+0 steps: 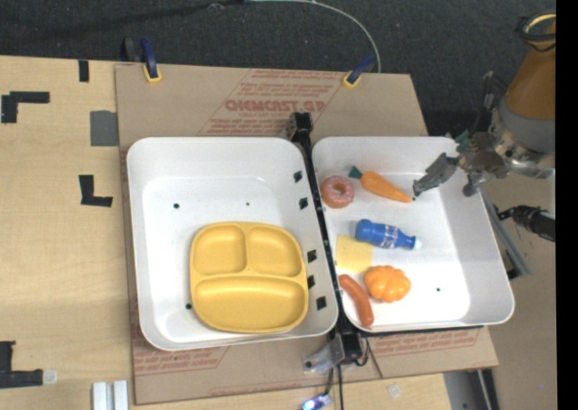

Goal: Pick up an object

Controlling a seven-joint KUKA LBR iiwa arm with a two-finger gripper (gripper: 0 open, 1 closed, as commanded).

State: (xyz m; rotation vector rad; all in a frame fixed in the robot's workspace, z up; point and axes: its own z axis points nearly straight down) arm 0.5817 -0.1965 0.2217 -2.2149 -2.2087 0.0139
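Observation:
The right bin (470, 255) holds several toy foods: a pink doughnut (338, 191), an orange carrot (385, 187), a blue bottle (385, 235), a yellow cheese slab (353, 254), an orange pumpkin (387, 283) and a red sausage (356, 299). My gripper (449, 177) hangs over the bin's upper right part, just right of the carrot tip. Its two dark fingers (432, 176) are spread apart with nothing between them.
The left bin (163, 173) holds a yellow divided plate (248, 276). A black clip strip (313, 209) runs between the bins. Both bins rest on a cardboard sheet (271, 101) clamped at the back. Cables trail across the dark floor behind.

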